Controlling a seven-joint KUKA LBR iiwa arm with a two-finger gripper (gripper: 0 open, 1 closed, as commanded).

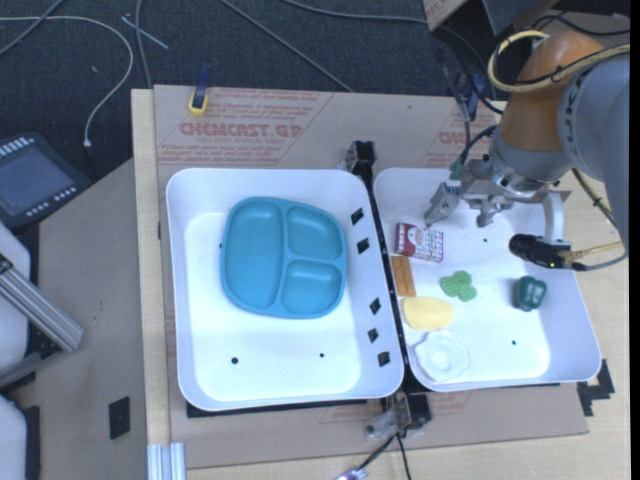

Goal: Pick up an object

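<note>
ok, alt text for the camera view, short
The arm's hand hangs over the right bin, above a small red packet, a yellow piece and green pieces. The left bin holds a blue divided plate.

A brown bench [260, 118], perhaps cardboard-covered, bears two white bins [190, 268] side by side.

Slanted overhead view of both bins [190, 298]

Blue divided plate [283, 258], white bins [190, 298], yellow lump [428, 314], green pepper [529, 293], orange-banded arm [540, 88]
</note>
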